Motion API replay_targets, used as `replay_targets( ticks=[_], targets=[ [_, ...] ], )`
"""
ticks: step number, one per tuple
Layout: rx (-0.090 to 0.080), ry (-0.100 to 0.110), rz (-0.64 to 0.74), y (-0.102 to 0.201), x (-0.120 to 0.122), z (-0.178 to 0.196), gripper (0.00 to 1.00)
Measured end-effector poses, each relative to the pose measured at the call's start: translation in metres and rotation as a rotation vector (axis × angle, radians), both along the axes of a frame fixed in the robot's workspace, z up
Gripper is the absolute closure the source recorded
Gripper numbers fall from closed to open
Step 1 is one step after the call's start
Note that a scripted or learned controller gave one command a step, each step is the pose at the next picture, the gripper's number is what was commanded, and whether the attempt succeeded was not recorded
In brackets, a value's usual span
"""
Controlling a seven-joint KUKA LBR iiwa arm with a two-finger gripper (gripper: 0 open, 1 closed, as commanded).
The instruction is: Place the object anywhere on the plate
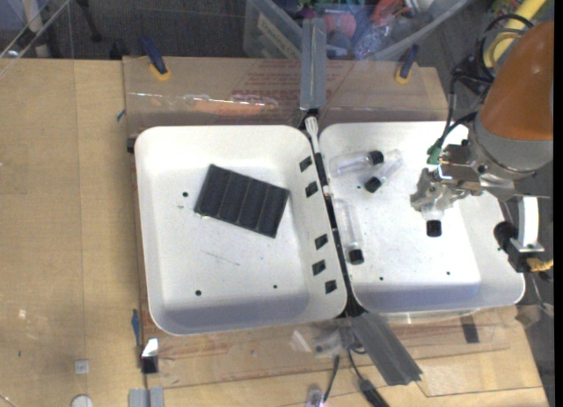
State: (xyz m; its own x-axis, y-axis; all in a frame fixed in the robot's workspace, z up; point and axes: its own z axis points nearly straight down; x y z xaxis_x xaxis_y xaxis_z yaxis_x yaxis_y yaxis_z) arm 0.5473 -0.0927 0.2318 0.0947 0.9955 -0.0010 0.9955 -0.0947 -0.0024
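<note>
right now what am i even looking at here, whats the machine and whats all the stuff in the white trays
One camera looks down at a slant on a bench with two shallow white bins. The robot arm, grey with an orange band, reaches in from the right. Its gripper hangs over the right bin; a small black piece sits just under it, and I cannot tell whether it is held. The left bin holds a dark ribbed plate. The right bin holds clear tubes with black caps, and another lies by the divider.
</note>
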Motion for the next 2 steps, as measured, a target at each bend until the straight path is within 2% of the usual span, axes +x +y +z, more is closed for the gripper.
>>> replay_targets(
  ticks=[1,2],
  targets=[
    [0.002,0.002,-0.178,-0.016,-0.015,-0.042,1.00],
    [0.002,0.001,-0.136,-0.034,-0.063,-0.126,1.00]
  ],
)
